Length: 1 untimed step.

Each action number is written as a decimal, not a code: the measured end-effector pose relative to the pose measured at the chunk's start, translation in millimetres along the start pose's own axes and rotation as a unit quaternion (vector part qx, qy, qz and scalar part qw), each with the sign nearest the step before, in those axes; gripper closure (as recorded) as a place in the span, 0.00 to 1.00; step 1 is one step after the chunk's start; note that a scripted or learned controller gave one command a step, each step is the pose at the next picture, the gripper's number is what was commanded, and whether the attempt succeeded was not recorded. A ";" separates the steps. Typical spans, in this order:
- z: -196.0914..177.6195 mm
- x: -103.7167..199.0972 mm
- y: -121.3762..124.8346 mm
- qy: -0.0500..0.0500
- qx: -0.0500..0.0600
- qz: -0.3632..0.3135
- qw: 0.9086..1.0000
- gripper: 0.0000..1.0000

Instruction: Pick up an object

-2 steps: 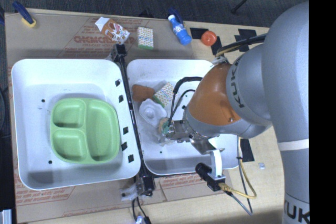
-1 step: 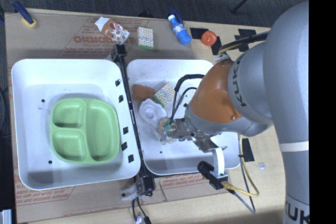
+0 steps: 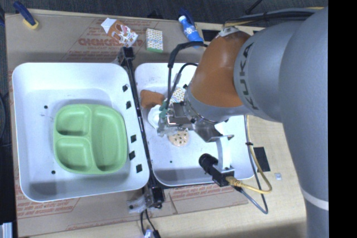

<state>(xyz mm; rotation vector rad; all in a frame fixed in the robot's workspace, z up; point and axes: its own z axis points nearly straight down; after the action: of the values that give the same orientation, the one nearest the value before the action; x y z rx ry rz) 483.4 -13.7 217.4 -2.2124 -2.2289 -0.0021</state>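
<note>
- Over the right bin (image 3: 237, 167), the gripper (image 3: 167, 120) hangs low among the objects, beside a round cookie-like piece (image 3: 179, 139) and a brownish item (image 3: 150, 98); whether its fingers are parted or closed I cannot tell, nor whether anything sits between them
- Both items lie on the bin floor; nothing looks lifted, so the pick seems not yet done
- Left bin (image 3: 25, 81) holds a green divided tray (image 3: 91, 139), well apart
</note>
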 end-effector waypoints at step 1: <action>0.4 -0.6 -0.2 0.000 0.000 0.001 1.000 0.00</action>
<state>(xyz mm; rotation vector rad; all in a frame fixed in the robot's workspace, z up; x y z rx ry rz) 483.2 -14.3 217.0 -2.2135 -2.2275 -0.0004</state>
